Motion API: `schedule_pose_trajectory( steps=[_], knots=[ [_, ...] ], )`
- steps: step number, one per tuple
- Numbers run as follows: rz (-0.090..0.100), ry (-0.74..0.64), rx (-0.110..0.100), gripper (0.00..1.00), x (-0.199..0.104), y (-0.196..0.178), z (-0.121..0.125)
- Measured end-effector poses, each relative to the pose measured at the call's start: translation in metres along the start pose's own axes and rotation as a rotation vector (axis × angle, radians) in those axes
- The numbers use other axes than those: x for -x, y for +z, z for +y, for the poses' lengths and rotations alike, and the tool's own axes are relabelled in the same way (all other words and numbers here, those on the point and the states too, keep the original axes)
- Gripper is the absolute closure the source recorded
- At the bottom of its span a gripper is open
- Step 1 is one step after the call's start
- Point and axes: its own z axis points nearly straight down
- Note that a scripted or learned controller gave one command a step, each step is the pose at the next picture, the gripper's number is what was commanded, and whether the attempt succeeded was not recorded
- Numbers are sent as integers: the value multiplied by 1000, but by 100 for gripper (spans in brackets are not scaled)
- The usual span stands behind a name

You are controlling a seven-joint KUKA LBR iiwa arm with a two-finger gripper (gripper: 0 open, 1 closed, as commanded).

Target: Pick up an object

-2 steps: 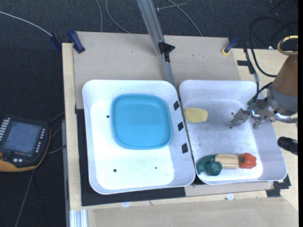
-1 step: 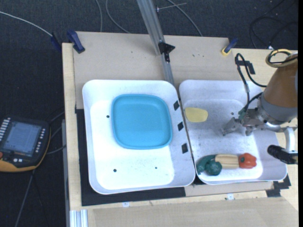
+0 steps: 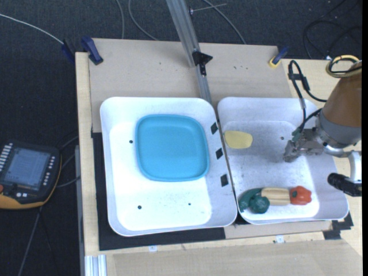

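Over the right bin (image 3: 270, 111), gripper (image 3: 292, 153) hung low, aperture not discernible; yellow object (image 3: 238, 140) and others ungrasped, pick outstanding.

The gripper (image 3: 291, 152) hung low in the right bin (image 3: 253, 109). A yellow piece (image 3: 238, 140) lay left of it; a red-tipped toy (image 3: 286, 196) lay below it.

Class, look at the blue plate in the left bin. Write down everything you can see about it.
The blue plate is a light blue, rounded-square dish with a raised rim and a flat, smooth centre; it looks like plastic. It lies flat and right way up on the floor of the left bin, towards the far side and near the middle. Nothing rests on it. The gripper is apart from it, over the right bin.
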Motion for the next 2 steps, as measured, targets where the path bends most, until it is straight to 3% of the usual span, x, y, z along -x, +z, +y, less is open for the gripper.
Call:
schedule_pose_trajectory(
  steps=[1, 2],
  knots=[
    [-1, 1, 4, 100, 4, -61, -3],
    [-1, 0, 2, 100, 5, -94, -2]
  ],
)
